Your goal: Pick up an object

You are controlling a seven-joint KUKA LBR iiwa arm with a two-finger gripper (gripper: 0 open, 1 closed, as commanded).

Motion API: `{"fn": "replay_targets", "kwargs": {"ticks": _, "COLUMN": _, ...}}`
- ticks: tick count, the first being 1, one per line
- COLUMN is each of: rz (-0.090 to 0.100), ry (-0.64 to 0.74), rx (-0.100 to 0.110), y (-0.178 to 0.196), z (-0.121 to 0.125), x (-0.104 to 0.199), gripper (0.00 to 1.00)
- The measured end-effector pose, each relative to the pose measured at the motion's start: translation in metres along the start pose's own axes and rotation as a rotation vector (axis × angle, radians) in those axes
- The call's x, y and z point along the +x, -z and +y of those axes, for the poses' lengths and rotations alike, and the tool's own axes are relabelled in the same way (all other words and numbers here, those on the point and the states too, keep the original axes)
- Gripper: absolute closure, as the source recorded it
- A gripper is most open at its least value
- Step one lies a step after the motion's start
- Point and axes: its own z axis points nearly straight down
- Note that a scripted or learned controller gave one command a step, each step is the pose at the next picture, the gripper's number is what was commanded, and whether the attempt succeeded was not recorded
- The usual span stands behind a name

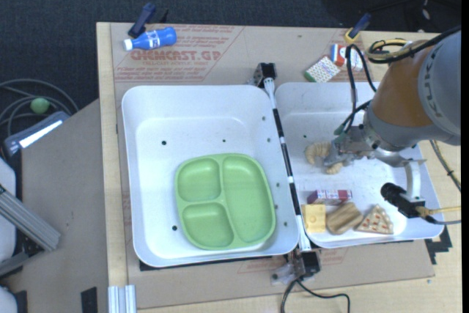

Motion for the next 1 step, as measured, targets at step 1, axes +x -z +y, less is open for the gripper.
{"fn": "replay_targets", "kwargs": {"ticks": 1, "rz": 0.002, "ry": 0.002, "rx": 0.001, "y": 0.0904, "z": 0.0275, "x": 0.0672, "gripper": 1.0}}
